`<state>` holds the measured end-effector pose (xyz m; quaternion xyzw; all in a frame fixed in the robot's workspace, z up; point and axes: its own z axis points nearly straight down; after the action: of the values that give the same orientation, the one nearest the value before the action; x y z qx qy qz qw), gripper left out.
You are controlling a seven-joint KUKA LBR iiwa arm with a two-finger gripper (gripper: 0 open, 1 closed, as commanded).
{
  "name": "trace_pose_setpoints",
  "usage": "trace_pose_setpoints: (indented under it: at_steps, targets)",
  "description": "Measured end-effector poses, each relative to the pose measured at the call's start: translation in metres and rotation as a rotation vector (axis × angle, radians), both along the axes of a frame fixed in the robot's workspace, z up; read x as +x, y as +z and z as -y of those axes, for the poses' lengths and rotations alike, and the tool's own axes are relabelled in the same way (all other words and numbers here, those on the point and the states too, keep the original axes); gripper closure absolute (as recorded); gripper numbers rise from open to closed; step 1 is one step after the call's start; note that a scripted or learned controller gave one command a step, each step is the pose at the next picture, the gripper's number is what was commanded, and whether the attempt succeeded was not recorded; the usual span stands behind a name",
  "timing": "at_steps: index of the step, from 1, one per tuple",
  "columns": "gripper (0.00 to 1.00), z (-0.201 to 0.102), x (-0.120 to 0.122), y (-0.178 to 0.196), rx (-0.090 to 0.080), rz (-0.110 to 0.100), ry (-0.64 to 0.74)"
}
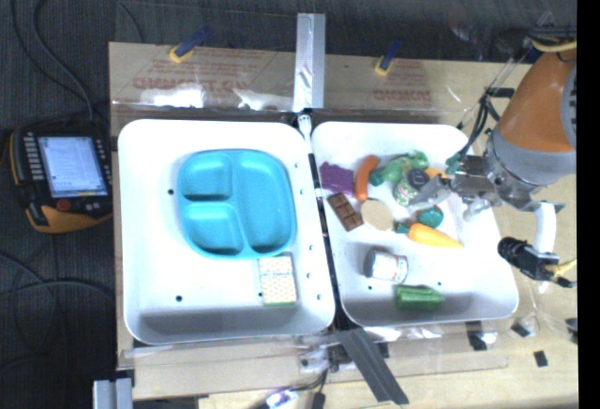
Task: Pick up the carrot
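My fingers (457,180) hung low over the right bin (487,299), and how far apart they stood could not be told. The carrot (433,234) lay just below them on the bin floor, beside a round biscuit (378,213). A blue tray (236,201) filled the left bin (150,304).

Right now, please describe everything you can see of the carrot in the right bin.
The orange toy carrot with a green stalk end looks like smooth plastic. It lies flat on the floor of the right white bin, near its right side, the pointed tip toward the right and the green end toward the left. Its green end lies close to a round beige piece. The gripper is just above it, not holding it.
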<state>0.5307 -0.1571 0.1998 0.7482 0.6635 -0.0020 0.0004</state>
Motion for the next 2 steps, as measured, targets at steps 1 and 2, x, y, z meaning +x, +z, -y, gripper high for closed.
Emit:
trace_pose_setpoints:
  at_steps: [1, 2]
  targets:
    - [0.00, 0.004, -0.048, -0.083, 0.005, -0.002, 0.084]
    - [0.00, 0.013, 0.010, -0.110, 0.001, 0.009, 0.072]
